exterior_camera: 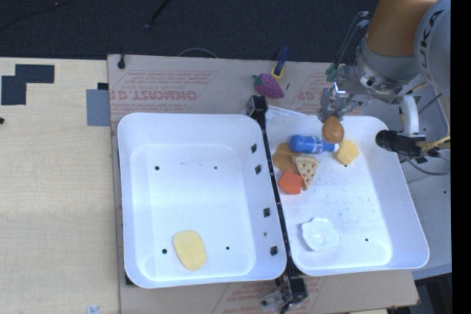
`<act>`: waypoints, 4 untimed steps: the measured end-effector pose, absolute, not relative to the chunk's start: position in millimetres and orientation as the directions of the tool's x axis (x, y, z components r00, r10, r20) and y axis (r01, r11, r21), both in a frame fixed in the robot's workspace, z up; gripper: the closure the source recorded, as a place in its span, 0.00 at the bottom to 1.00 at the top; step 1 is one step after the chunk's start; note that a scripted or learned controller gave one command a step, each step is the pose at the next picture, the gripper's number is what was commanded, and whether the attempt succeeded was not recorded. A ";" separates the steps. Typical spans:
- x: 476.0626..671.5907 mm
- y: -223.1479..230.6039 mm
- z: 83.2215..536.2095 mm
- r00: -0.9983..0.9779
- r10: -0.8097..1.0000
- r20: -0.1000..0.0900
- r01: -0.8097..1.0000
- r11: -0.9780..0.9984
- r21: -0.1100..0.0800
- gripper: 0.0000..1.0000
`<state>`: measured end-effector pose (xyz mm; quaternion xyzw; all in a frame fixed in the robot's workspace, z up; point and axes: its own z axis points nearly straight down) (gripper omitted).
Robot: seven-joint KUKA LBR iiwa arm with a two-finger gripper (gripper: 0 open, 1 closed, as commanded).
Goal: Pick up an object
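A brown egg-shaped thing (333,130) sits gripped between the fingers of the gripper (332,116), over the right bin (397,232). Just left lies a blue bottle (310,145), just right a yellow lump (347,151); below-left, a toast slice (305,168).

A purple toy (271,86) lies on the cardboard sheet (184,84), left of the pincer (333,114), with a blue-and-yellow tool (280,64) just behind it. Far left, dark patches (29,81) mark the wooden bench (51,195).
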<state>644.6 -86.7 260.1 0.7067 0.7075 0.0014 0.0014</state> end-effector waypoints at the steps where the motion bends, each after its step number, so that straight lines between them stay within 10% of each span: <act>1: 644.1 -28.2 261.4 -0.005 1.000 0.003 1.000 0.005 -0.001 1.00; 2: 642.4 -43.7 199.3 0.002 1.000 0.000 1.000 -0.002 -0.008 1.00; 4: 558.1 -11.3 199.8 0.003 1.000 0.001 1.000 -0.003 -0.008 1.00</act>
